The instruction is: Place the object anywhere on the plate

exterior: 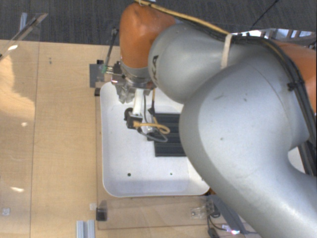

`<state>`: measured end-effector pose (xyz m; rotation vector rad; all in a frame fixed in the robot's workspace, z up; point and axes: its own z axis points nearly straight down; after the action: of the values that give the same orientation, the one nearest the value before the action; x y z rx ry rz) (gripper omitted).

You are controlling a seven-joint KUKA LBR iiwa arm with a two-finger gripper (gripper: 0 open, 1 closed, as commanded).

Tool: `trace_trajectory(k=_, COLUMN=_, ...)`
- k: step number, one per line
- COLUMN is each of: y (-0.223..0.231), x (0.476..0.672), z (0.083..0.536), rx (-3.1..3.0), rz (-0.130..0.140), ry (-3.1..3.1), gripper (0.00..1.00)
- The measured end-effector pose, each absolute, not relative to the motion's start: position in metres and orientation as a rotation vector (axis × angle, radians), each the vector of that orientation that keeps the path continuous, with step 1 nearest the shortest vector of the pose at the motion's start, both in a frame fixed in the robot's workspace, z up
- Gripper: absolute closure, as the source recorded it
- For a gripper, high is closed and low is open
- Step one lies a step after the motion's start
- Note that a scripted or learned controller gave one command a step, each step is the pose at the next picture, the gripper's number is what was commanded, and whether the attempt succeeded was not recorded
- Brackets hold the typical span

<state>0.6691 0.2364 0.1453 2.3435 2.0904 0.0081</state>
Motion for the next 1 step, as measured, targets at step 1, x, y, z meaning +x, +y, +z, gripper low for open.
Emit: trace_trajectory(k=1, y=0.2363, x=0.6711, z=0.0897, rx=1.906, rz=0.016, ry=2.491, gripper=1.00)
